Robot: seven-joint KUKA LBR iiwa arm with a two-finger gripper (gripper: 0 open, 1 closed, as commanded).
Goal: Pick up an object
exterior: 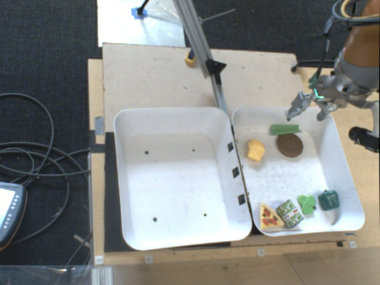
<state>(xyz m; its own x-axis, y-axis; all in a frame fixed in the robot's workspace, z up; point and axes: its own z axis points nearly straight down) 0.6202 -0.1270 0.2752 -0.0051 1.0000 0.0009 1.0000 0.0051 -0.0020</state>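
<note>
1. On my far left I see a tablet-like screen at the frame edge, with black cables looping over the dark floor beside the bench.
2. The left bin comes next; I note small dark spots on its floor.
3. A grey pole slants down from the top toward the seam between the bins.
4. In the right bin, from left to right, I see a yellow corn piece, a pizza slice at the near rim, a green strip touching the top of a brown round patty, a green-and-white box, a bright green piece and a dark green pepper.
5. The gripper hovers over the bin's far rim, just above the green strip. Its fingers stand apart with nothing between them.
6. The arm's orange band sits at my far right.
</note>
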